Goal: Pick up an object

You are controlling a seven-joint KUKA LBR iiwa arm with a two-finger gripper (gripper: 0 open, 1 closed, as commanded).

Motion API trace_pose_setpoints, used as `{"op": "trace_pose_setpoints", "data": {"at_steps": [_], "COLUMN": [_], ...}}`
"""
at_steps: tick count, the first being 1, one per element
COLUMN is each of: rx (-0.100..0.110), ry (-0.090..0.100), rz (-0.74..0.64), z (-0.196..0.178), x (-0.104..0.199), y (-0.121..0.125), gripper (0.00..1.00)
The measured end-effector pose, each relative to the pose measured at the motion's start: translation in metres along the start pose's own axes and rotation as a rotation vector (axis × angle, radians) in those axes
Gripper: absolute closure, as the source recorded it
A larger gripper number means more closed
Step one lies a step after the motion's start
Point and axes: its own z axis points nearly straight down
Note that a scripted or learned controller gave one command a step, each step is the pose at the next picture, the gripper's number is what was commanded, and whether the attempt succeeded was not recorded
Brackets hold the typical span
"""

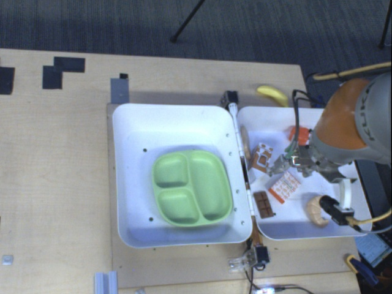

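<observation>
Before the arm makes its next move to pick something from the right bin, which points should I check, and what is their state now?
1. Gripper is over the right bin: ok.
2. Something is between its fingers: cannot tell.
3. Red and white packet lies just below the gripper, within reach: ok.
4. Brown bar lies apart from the packet: ok.
5. Green divided tray sits in the left bin, out of the way: ok.

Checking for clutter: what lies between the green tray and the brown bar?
In the camera view, only the bins' adjoining white rims separate green tray from brown bar.
</observation>
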Motion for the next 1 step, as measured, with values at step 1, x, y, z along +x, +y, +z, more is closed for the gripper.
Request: {"op": "trace_pose_setpoints", "data": {"at_steps": [1], "rx": [0.002], "ry": [0.007], "rz": [-0.004], "z": [-0.0112], "x": [0.0030], "y": [0.0013], "gripper": [1.00]}}
